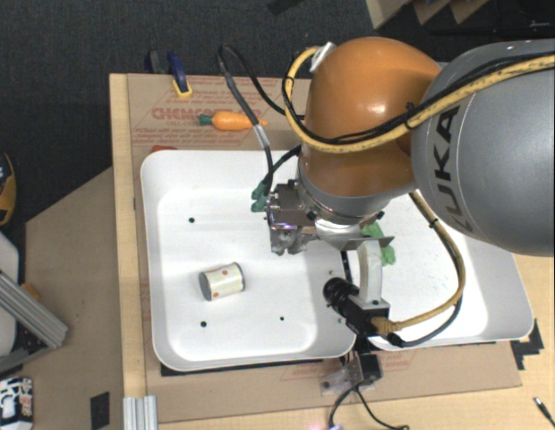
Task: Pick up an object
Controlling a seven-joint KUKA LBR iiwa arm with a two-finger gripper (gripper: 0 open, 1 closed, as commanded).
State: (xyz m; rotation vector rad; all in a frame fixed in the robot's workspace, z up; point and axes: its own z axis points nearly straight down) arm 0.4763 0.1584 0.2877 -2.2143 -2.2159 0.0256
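Observation:
A small cream cylinder (222, 281) with a red dot lies on its side in the left bin (170, 204), toward the front left. The arm's orange band and grey body hang over the seam between the two bins. My gripper (291, 231) shows beneath the wrist, low over the left bin's right part, to the right of and slightly behind the cylinder and apart from it. Nothing is seen between its fingers.
The right bin (492, 321) is largely covered by the arm; a green scrap (382, 245) peeks out near the wrist. An orange carrot-shaped toy (231, 121) and a blue-and-yellow clip (179, 74) lie on the cardboard behind the bins. Cables loop around the wrist.

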